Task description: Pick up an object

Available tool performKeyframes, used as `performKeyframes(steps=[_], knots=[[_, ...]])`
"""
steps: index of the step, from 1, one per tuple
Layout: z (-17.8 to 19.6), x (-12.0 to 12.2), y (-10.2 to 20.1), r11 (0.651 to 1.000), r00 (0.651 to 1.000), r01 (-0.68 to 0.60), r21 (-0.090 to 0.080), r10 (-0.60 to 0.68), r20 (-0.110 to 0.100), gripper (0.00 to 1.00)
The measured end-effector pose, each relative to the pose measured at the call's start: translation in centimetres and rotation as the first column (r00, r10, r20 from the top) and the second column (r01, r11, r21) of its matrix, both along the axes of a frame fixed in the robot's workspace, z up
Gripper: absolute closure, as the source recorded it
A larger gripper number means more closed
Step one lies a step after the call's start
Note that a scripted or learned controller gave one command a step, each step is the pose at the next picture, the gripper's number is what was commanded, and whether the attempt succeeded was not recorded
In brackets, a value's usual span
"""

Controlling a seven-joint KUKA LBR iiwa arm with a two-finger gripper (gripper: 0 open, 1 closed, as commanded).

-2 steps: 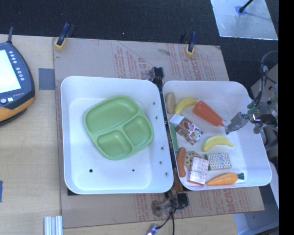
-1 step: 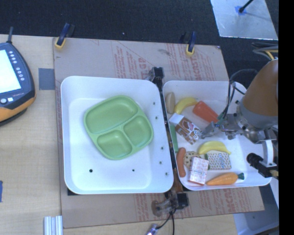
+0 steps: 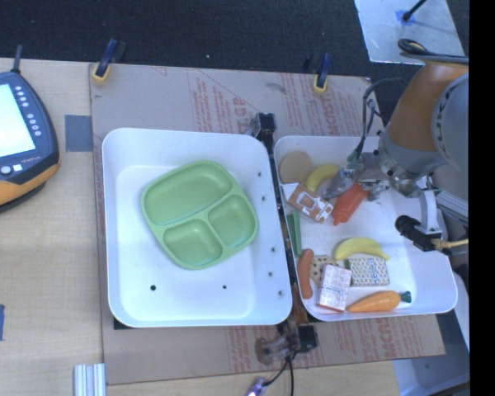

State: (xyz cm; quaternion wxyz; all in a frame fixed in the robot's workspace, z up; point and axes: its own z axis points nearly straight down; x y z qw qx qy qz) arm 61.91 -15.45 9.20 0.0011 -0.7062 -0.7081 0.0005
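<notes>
a carrot lies along the right bin's near rim, a banana behind it. farther back the gripper seems clamped on an orange-red piece. the left bin holds a green divided plate.

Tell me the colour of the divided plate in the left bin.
Light green; the divided plate shows clearly in the camera view.

A: Where does the camera sit?
B: Fixed high above the bench, looking down at a slant.
A: What fits in view?
B: Both white bins whole, the left bin and right bin side by side, at middling range. The arm enters from the right edge.
</notes>
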Motion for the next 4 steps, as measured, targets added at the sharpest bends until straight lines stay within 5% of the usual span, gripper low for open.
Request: performKeyframes(steps=[1, 2, 3, 4], knots=[[0.0, -4.3, 2.6, 1.000, 1.000, -0.001, -0.003, 0.001, -0.002, 0.00], [1.0, -4.3, 2.6, 1.000, 1.000, -0.001, -0.003, 0.001, -0.005, 1.00], [1.0, -4.3, 2.5, 1.000, 1.000, -0.002, -0.004, 0.002, -0.005, 0.00], [-0.3, 2.1, 3.7, 1.000, 1.000, 0.006, 0.001, -0.006, -0.025, 0.00]])
